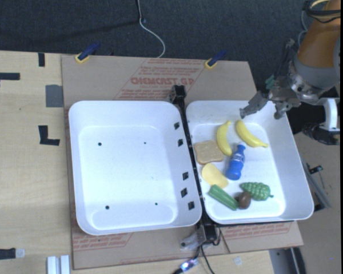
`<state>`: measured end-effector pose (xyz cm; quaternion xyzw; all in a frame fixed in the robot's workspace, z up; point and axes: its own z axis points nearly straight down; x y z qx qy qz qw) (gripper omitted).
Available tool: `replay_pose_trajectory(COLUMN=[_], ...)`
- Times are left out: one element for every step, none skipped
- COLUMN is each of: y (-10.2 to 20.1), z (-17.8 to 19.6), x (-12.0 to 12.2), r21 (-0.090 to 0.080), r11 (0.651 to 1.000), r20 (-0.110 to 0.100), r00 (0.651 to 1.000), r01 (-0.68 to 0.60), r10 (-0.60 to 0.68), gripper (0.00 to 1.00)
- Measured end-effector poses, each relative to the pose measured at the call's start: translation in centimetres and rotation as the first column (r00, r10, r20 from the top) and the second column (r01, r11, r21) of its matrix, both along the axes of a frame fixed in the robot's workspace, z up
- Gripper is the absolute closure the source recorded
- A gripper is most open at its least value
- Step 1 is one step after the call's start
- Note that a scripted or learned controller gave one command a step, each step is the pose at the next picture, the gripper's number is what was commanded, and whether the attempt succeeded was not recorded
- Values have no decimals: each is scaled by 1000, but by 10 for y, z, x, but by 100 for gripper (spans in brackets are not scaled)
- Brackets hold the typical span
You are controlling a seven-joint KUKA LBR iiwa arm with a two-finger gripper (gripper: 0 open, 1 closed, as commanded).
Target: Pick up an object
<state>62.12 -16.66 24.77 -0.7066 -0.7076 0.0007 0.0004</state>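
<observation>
Hovering gripper at the right bin's upper edge

Hanging at the upper right of the frame, the gripper (264,107) has its fingers (248,109) spread wide with nothing between them, just above the far rim of the right bin (291,153). Below it lie two bananas (250,134), side by side. Lower down sit a slice of bread (208,152), a blue bottle (235,162), a lemon (214,175), a green cucumber (222,197) and green grapes (256,190). The left bin (126,164) fills the centre-left on the surface (23,170)
</observation>
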Motion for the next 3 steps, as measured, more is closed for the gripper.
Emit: replay_pose_trajectory(y=[-17,12,10], z=[-107,-166,-153], x=[-24,-104,-100], r21=[2,2,-1], r11=[1000,1000,1000], r20=[-11,-3,1], r00=[1000,1000,1000], r01=[2,1,1], r10=[-2,-1,-1], gripper=[0,0,100])
